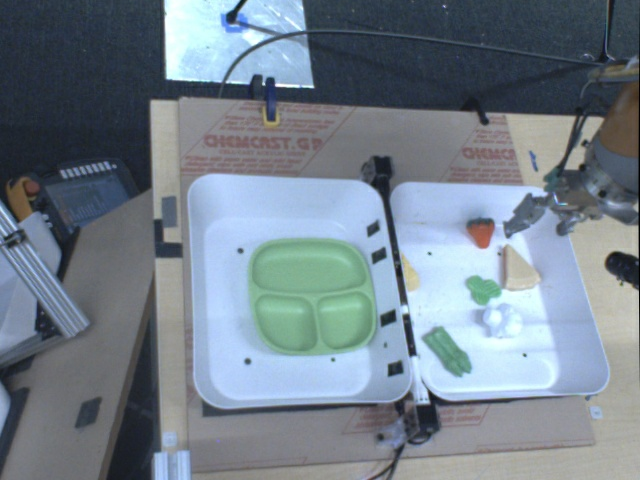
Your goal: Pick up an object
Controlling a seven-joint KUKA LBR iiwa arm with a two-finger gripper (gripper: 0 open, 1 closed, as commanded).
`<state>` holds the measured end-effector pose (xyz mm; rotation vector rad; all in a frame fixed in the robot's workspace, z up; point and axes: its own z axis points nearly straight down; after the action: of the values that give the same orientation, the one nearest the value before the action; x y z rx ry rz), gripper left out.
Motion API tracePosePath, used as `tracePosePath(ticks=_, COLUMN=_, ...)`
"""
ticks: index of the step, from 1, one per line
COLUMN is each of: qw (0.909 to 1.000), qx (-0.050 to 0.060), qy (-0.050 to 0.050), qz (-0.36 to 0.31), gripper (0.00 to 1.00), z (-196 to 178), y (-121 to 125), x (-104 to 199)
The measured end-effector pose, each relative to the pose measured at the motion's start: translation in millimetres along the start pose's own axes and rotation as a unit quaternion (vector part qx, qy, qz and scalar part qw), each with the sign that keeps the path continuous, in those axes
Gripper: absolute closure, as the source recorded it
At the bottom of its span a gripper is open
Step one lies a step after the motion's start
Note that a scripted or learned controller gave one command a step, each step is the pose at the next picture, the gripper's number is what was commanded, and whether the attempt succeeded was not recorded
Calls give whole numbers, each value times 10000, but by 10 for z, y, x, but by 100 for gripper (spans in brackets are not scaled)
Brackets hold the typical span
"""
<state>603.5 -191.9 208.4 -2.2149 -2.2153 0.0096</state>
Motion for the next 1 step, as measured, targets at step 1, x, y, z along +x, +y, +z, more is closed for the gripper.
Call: tracePosePath(ticks=1, qw=10000, qx=-61, qy=-12, qz=-16, gripper=0, z=-78, y=28, x=6)
